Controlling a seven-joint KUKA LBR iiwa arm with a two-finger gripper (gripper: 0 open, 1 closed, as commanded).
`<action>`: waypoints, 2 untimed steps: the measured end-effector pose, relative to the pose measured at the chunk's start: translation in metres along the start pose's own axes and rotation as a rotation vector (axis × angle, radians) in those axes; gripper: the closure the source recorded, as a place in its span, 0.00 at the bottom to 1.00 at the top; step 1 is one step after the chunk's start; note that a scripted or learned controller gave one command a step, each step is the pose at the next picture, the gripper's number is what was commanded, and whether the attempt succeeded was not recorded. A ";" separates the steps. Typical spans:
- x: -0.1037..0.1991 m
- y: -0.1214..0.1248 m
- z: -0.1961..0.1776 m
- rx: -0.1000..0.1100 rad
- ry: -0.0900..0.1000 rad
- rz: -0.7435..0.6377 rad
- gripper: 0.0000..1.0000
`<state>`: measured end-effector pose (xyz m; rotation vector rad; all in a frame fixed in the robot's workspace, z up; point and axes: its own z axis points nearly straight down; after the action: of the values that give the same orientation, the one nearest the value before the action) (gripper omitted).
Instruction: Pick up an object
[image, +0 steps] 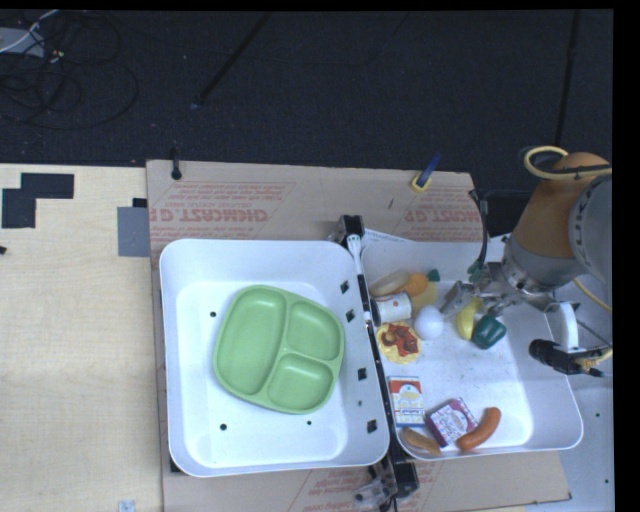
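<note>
- Camera view: the pincer (478, 300) stood low in the right shallow white plastic bin (545, 425); how far it was open I cannot tell.
- A small yellow lemon-like toy (465, 320) and a dark green toy pepper (489, 331) lay right at its tip.
- A white ball (429, 322) sat just left of it.
- A light green divided plastic plate (279, 348) lay far left, in the other bin (190, 400).

The brown cardboard sheet (300, 205) under the bins has red letters printed upside down. They are too blurry to read.
</note>
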<state>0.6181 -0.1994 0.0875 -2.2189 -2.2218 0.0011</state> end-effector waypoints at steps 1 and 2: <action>0.002 -0.003 0.000 0.001 0.000 0.001 0.00; -0.004 0.004 0.000 0.000 0.000 -0.001 0.00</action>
<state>0.6219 -0.2030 0.0874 -2.2178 -2.2229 0.0013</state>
